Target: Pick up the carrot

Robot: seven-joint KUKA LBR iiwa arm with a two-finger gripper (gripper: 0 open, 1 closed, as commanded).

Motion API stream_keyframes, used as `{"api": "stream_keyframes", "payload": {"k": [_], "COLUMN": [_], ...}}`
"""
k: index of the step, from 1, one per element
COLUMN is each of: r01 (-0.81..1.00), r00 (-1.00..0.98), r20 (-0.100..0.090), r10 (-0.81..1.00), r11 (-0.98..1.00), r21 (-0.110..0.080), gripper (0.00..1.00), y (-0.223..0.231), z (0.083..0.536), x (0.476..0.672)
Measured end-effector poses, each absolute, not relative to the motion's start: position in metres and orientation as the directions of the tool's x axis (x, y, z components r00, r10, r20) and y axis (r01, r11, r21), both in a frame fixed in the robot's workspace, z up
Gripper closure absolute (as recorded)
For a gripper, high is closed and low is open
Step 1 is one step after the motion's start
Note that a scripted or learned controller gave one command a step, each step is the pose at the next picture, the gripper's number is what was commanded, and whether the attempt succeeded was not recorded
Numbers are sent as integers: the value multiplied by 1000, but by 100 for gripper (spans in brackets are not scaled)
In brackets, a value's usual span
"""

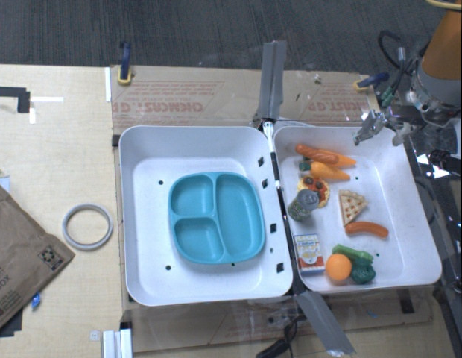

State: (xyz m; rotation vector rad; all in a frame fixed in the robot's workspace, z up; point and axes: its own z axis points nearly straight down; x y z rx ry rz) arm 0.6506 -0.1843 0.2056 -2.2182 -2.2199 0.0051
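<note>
You are seeing the right bin (410,200) crowded along its left and near sides, while its right part is lying open, and the left bin (141,200) is carrying a smooth teal divided plate (216,216). The carrot (329,172), a tapered orange piece, is lying in the far part of the right bin, just beside a long sausage (324,155). The gripper (374,125) is hovering over the bin's far right corner, apart from the carrot and to its right; whether it is open you cannot tell.
</note>
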Motion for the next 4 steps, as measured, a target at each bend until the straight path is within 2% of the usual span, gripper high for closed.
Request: {"api": "stream_keyframes", "payload": {"k": [1, 2, 3, 4], "r01": [1000, 999, 999, 999], "r00": [-28, -31, -32, 44], "r20": [-2, 3, -1, -4], "r10": [1000, 1000, 999, 999], "r11": [28, 31, 32, -44], "r21": [1, -16, -3, 14], "gripper": [0, 100, 0, 0], "y": [-139, -138, -139, -117], "z": [101, 110, 112, 99], "x": [659, 657, 660, 627]}}
